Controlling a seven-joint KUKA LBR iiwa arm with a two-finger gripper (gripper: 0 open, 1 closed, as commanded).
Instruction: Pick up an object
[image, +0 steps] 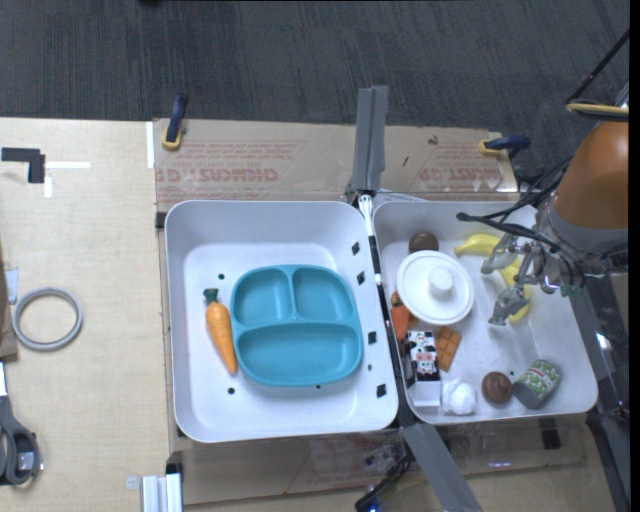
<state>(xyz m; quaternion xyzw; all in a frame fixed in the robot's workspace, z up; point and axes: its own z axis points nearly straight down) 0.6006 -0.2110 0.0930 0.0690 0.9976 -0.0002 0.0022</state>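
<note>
White bins, two, side by side. I read the left bin (185, 330) as out of play: blue tray (297, 325) in its middle, carrot (220, 332) touching the tray's 9 o'clock edge.

Right bin (575, 385) is the work area. Arm (600, 190) comes in at its 2 o'clock corner, gripper (512, 285) hanging over the bin's upper right, fingers spread part way, nothing between them from what I can see.

Contents: white lidded bowl (436, 286) at 10 o'clock. Banana (478, 243) at 1 o'clock, just beside the gripper. A second yellow piece (519, 311) sits right under the fingertips; I can't tell whether they touch. Green can (538, 382) at 5 o'clock, brown ball (496, 387) beside it, white ball (459, 398) at 7 o'clock. Small carton (423, 354) and orange pieces (447, 347) along the left wall. Dark ball (424, 242) at 12 o'clock.

Step, my call: approach and descent, pre-grasp. Nothing picked yet.

Next move needs: pick one target, likely the yellow piece below. Centre the fingers across its narrow axis, drop, close, lift, confirm hold. Risk: banana close by could get nudged.
</note>
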